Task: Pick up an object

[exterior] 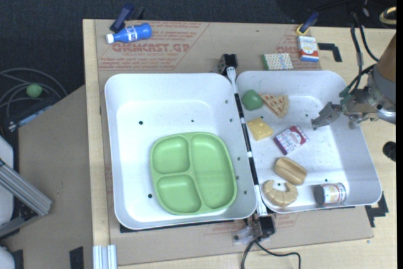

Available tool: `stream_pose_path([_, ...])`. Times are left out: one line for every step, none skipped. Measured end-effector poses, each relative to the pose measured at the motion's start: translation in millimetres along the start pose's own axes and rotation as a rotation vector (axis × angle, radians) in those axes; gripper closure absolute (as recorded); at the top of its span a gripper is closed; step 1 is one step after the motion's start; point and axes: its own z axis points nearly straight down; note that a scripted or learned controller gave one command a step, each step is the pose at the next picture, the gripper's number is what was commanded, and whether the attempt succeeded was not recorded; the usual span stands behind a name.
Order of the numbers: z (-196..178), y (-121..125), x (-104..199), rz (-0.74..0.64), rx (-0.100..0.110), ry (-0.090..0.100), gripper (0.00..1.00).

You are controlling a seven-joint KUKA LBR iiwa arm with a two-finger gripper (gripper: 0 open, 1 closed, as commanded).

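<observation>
- The gripper [329, 115] hangs over the right part of the right bin [352, 154], with nothing between its fingers; from this view I cannot tell whether they are spread or closed.
- Nearest to it on the bin floor is a small red-and-white packet [290, 138], lying apart from the gripper toward the bin's middle.
- Left of the packet lies a yellow cheese wedge [259, 130], close to the divide between the bins.
- At the bin's far left corner sit a green ball-like item [252, 99] and, just beside it, a tan waffle-patterned wedge [275, 103].
- Toward the near edge lie a tan bread roll [289, 170], a croissant [280, 193] just below it, and a small can [330, 193] on its side to the right.
- The left bin [126, 104] holds a green divided plate [192, 172].
- On the bench beyond the bins lie a blue-and-white bottle [129, 33] and two small cartons [307, 48].
</observation>
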Motion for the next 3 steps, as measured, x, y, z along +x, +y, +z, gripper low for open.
stream_pose_path([57,-1,47,-0.001,0.002,0.001,0.00])
stream_pose_path([117,-4,65,0.000,0.002,0.001,0.00])
stream_pose_path([117,24,86,-0.001,-0.002,0.000,0.00])
